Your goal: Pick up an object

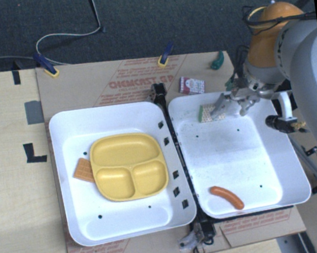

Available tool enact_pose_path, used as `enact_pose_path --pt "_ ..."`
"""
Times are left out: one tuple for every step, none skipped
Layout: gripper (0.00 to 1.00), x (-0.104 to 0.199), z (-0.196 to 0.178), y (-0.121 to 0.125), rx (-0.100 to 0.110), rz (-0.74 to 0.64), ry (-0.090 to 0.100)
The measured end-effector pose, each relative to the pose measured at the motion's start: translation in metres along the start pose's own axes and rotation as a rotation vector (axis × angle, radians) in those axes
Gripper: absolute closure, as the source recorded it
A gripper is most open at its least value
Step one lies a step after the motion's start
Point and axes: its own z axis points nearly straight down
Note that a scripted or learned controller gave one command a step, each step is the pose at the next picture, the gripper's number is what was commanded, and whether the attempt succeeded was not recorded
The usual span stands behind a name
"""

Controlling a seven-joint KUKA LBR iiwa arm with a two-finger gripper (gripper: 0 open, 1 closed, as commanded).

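Tool poised at the far edge of the right bin, over a small speckled sponge.

The tool (230,101) hung low at the far edge of the right bin (282,163), its tips at the right end of the flat greenish sponge (209,113) lying just inside that rim; whether the tool was spread or pressed together could not be told, and nothing was seen pinched in it. The sponge's long axis ran along the rim, extending left from the tool. The other loose item in that bin, an orange sausage (226,197), lay well apart near the near edge, slanting toward the near right corner. In the left bin (72,183) a yellow 3-part tray (130,165) sat mid-floor, partly covering a brown cracker (83,170) at its left side. On this evidence the sponge was the nearer target, likely needing only a short drop.
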Motion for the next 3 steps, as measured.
enact_pose_path --pt "1.00 0.0000 -0.0098 0.0000 0.000 -0.001 -0.002" --pt "0.00 0.0000 -0.0096 -0.0001 0.000 -0.001 -0.002" --pt "1.00 0.0001 -0.0194 -0.0001 0.001 -0.001 -0.003"
